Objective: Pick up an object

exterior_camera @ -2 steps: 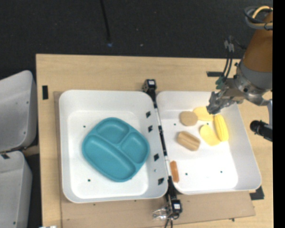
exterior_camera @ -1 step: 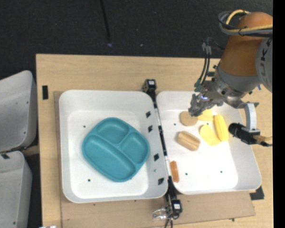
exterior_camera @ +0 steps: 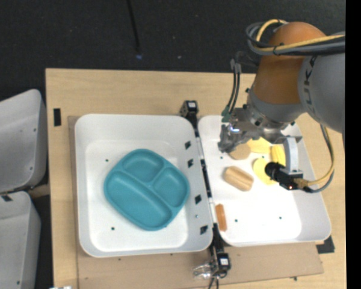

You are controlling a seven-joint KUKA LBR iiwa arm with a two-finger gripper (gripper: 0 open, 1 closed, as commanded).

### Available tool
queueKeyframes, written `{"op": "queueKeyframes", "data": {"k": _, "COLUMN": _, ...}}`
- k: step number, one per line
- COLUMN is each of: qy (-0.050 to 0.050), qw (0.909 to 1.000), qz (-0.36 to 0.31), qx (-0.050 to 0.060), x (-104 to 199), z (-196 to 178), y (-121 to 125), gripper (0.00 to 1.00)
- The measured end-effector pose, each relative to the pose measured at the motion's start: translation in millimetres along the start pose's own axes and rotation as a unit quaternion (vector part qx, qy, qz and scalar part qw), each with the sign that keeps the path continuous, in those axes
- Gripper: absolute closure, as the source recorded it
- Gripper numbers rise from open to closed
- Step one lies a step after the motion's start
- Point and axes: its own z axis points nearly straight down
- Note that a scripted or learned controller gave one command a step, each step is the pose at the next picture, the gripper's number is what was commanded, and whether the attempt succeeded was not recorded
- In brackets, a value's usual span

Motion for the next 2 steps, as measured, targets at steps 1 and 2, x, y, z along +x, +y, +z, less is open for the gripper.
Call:
{"op": "queueKeyframes", "data": {"k": 1, "qy": 0.0, "qw": 1.0, "qz": -0.001, "qx": -0.001, "x": 48.9, "z": -3.3, "y": 10.4, "gripper": 1.0}}
{"op": "queueKeyframes", "data": {"k": 2, "qy": 0.001, "qw": 1.0, "qz": -0.001, "qx": 0.001, "x": 101.8, "z": 12.2, "y": 8.1, "gripper": 1.0}}
